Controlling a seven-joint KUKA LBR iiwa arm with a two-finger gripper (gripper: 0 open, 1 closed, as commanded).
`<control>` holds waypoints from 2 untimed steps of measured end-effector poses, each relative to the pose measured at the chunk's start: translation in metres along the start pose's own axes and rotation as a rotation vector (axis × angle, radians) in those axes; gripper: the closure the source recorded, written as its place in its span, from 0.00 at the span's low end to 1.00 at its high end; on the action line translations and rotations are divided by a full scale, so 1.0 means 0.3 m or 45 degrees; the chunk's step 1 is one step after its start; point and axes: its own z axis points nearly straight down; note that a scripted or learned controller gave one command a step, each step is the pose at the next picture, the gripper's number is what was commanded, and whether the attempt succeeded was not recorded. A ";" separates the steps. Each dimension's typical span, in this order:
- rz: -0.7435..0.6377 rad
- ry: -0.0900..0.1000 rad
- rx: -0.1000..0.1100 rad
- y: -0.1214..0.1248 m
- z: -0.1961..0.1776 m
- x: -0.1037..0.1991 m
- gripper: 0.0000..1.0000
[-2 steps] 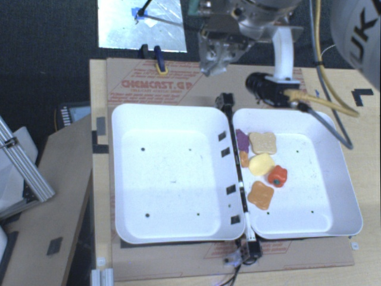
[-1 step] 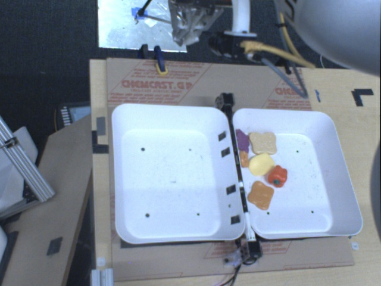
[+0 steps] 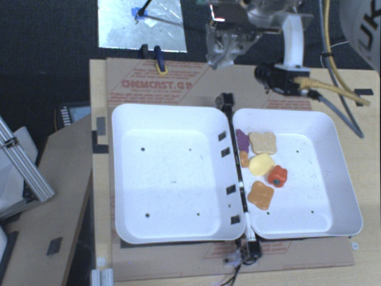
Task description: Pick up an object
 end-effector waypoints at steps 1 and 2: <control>-0.011 0.000 0.001 0.116 0.011 0.170 1.00; -0.008 -0.002 0.003 0.112 0.010 0.162 0.00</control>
